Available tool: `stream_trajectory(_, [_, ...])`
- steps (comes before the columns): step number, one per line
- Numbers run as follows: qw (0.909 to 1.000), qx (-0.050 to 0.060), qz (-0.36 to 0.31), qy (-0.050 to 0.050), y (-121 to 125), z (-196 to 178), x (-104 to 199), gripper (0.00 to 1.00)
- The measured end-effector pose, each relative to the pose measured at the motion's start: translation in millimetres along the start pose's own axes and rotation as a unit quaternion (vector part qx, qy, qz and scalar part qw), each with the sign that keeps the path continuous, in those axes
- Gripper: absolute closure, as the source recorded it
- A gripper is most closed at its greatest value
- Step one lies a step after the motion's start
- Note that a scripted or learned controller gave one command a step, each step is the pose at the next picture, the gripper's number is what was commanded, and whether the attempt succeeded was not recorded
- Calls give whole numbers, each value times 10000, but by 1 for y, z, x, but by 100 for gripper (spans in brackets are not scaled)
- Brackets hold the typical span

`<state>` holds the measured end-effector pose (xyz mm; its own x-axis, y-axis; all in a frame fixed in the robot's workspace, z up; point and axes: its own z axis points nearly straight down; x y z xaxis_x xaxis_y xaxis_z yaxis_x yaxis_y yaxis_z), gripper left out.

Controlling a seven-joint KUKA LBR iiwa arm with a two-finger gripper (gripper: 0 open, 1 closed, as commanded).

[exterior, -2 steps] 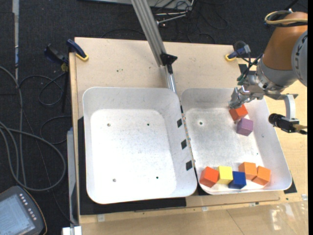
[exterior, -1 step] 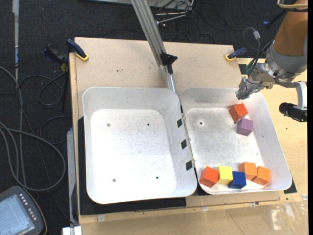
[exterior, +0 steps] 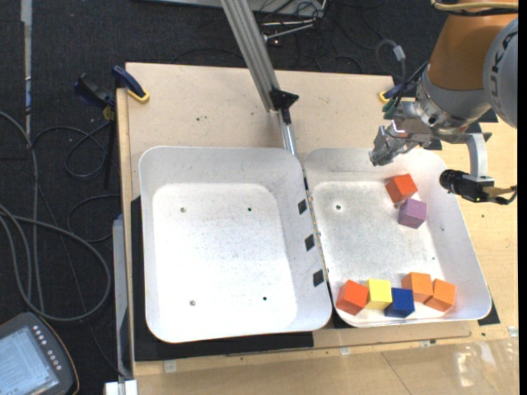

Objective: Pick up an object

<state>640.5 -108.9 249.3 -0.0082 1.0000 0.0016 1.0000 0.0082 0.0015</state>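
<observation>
Two white bins side by side on wooden bench point(exterior: 214, 97); left bin point(exterior: 165, 171) bare. Right bin point(exterior: 469, 253): orange cube point(exterior: 401, 188) beside purple cube point(exterior: 412, 212); five cubes point(exterior: 398, 295) along near edge. Gripper point(exterior: 385, 153) above far rim, nothing held.

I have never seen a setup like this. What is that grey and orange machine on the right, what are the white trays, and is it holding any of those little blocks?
One camera looks down at a slant on a bench. The machine is a robot arm reaching in from the right; its gripper hangs above the right bin's far edge, with nothing visibly held. Whether it is open or shut cannot be told. That bin holds an orange block beside a purple block, plus a near-edge row: three orange, one yellow block, one blue block. The left bin sits alongside.
</observation>
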Motion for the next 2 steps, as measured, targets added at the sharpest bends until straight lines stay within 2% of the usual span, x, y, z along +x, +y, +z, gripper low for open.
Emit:
stream_trajectory(1, [10000, 3, -1, -2, 3, -4, 49, 100])
stream_trajectory(2, [10000, 13, -4, 2, -7, 6, 109, 100])
